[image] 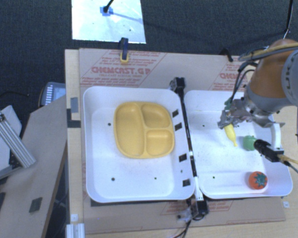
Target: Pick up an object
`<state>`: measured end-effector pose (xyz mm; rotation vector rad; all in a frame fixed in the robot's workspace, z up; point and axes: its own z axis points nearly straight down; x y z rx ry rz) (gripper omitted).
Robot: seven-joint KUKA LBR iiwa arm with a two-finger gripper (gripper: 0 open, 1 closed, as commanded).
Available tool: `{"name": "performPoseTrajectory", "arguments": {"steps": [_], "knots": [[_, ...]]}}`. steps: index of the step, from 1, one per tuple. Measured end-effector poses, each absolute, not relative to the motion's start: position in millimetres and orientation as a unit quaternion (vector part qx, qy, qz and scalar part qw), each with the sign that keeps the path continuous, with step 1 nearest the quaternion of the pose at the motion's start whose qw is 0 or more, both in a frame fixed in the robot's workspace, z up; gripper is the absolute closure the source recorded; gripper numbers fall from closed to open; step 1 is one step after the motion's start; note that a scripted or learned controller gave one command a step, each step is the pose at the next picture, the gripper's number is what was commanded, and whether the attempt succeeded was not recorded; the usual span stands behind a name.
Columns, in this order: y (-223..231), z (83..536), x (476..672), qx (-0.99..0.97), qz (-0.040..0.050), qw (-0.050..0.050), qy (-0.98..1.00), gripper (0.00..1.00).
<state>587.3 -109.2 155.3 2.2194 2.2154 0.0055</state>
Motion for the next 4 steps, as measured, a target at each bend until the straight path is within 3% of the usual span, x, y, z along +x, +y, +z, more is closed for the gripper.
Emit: {"name": "performPoseTrajectory", "arguments": {"steps": [2, 4], "knots": [[-119, 263, 590.3, 0.706, 0.0020, 0.003, 0.708, 1.00], [-23, 234, 599.7, 0.704, 0.0008, 0.000, 0.710, 1.00]]}}
